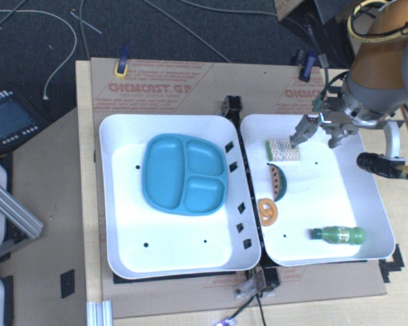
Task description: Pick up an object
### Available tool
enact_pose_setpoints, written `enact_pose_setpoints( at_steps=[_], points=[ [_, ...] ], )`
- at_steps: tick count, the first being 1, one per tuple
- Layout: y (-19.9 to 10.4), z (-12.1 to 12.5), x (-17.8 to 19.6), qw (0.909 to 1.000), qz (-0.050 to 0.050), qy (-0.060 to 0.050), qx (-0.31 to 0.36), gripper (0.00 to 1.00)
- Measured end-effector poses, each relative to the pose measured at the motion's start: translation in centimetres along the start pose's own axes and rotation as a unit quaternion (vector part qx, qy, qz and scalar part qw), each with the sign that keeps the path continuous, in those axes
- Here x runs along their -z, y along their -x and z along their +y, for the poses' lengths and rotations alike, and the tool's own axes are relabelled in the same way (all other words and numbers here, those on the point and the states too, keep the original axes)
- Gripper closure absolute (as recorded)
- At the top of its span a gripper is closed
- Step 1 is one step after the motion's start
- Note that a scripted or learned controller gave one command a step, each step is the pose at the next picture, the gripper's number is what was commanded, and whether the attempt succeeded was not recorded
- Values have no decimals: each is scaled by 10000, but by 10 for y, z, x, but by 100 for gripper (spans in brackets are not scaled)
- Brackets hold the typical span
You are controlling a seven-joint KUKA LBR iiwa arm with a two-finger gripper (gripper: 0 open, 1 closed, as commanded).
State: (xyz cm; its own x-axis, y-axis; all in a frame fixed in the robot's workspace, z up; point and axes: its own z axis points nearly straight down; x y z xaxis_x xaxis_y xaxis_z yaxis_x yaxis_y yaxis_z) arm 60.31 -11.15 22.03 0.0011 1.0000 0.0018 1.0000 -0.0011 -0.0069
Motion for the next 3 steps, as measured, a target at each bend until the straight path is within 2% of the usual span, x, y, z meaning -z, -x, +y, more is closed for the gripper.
enact_pose_setpoints(
  at_steps=[1, 2, 3],
  points=[
    [-8, -3, -47, 10000, 2, 1, 4, 0],
    [-3, 5, -101, 10000, -1, 1, 4, 0],
    [-3, 6, -85, 10000, -3, 38, 2, 100]
  ],
)
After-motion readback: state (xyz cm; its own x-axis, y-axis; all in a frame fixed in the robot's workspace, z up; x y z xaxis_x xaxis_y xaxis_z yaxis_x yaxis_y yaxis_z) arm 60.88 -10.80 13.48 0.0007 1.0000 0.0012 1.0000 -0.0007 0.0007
